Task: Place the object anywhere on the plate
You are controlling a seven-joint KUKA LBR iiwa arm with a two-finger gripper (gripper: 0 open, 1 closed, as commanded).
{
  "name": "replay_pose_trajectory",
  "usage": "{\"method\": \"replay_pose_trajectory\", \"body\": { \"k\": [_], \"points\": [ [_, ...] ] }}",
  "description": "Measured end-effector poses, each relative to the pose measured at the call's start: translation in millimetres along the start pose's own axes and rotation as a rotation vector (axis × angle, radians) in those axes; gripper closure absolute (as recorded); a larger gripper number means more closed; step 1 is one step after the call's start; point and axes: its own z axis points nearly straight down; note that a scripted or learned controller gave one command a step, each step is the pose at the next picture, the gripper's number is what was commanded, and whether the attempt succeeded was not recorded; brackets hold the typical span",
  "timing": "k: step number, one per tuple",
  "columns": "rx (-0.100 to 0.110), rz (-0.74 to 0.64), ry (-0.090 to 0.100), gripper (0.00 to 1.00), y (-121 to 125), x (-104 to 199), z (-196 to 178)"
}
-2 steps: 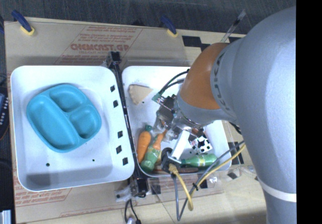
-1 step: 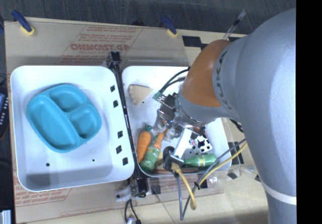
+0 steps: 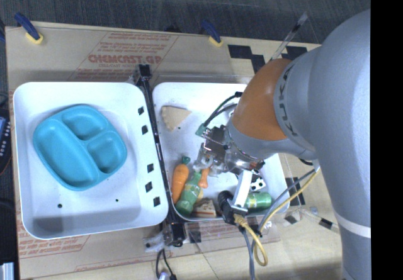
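Observation:
A blue three-compartment plate (image 3: 79,145) lies in the left bin (image 3: 38,216). In the right bin (image 3: 189,93) sit an orange carrot (image 3: 180,178), a green bottle-like toy (image 3: 189,194), a tan wedge (image 3: 174,116), a green can (image 3: 259,200) and a brown-and-white piece (image 3: 204,210). My gripper (image 3: 206,168) hangs low over the right bin, just right of the carrot and above the green toy. The wrist and arm cover much of that bin.
A black divider (image 3: 153,146) runs between the two bins. Cables (image 3: 255,241) loop below the gripper at the right bin's front edge. Blue clamps (image 3: 28,27) hold the cardboard at the back.

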Motion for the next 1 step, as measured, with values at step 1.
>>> {"method": "replay_pose_trajectory", "body": {
  "k": [1],
  "points": [
    [-0.001,0.000,0.000,0.00,0.1,0.0,-0.2]
  ]
}}
